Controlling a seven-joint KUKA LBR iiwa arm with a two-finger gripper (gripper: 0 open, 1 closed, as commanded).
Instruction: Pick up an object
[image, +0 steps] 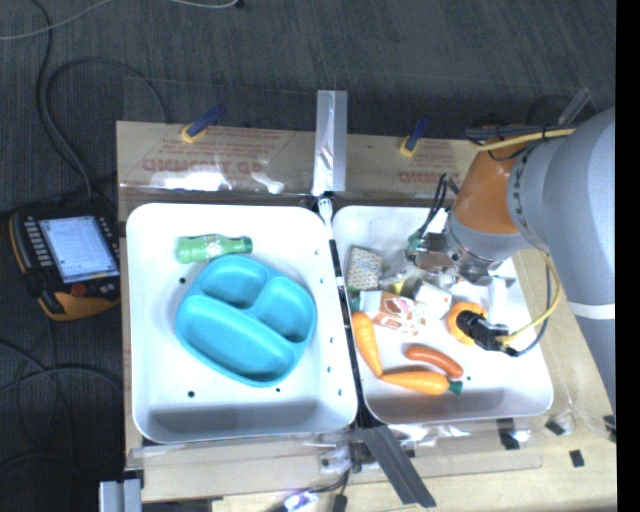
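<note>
My gripper (428, 282) is low in the right bin (520, 395), near its back middle, under the orange-banded wrist. Right below it lie a small white piece (434, 299) and a white card with red marks (400, 314). A grey speckled packet (363, 266) sits to its left. Two orange carrots lie nearer the front: one (366, 343) along the left wall, one (415, 381) at the front. A red-orange sausage (434, 358) rests between them. An orange round thing (461, 320) lies just right of the gripper.
The left bin (150, 400) holds a blue divided plate (247, 317) and a green bottle (212, 246) lying at its back. A teach pendant (65, 255) lies on the floor at the left. The arm covers the right bin's back right corner.
</note>
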